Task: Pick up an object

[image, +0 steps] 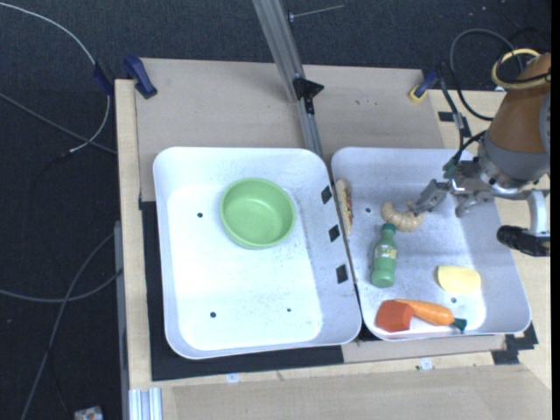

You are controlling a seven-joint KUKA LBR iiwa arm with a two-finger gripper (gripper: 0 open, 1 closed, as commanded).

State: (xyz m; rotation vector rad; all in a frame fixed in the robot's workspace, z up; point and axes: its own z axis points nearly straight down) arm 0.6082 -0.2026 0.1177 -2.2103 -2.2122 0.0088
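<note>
You've got the gripper (pixel 440 191) low in the right bin (pixel 516 300), just beside a beige curved piece (pixel 402 216); green bowl (pixel 257 213) sits in the left bin (pixel 188 322).

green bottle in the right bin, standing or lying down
Lying down: the green bottle shows its full side on the right bin's floor, cap pointing away from the camera.

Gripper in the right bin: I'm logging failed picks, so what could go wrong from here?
1. The gripper sits at one end of the curved beige piece, so a grasp there may slip off.
2. The green bottle lies just below that piece and could get nudged.
3. The carrot and yellow piece lie near the bin's front rim, awkward to reach.
</note>
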